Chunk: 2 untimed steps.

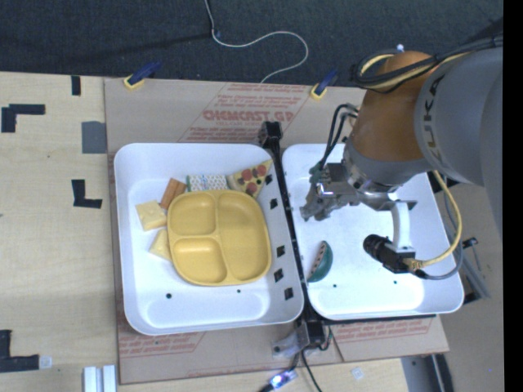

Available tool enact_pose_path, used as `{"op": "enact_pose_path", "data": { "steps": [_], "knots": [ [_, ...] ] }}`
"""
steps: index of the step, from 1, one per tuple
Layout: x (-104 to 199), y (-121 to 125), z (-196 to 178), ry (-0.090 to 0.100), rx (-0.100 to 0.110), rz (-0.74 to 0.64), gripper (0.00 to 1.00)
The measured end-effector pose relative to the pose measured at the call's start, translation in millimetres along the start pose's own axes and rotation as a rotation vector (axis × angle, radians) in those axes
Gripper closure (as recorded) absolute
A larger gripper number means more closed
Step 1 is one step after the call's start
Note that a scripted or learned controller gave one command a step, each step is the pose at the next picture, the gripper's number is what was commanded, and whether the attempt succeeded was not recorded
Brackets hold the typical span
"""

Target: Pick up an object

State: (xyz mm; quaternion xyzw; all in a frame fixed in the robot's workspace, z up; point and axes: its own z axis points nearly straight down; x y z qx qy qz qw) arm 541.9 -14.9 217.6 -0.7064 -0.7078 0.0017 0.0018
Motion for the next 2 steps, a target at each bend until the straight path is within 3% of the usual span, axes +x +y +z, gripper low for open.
{"op": "enact_pose_path", "data": {
  "steps": [2],
  "knots": [
    [-2.6, 11.1, 3.5, 0.0, -0.002, -0.001, 1.0]
  ]
}}
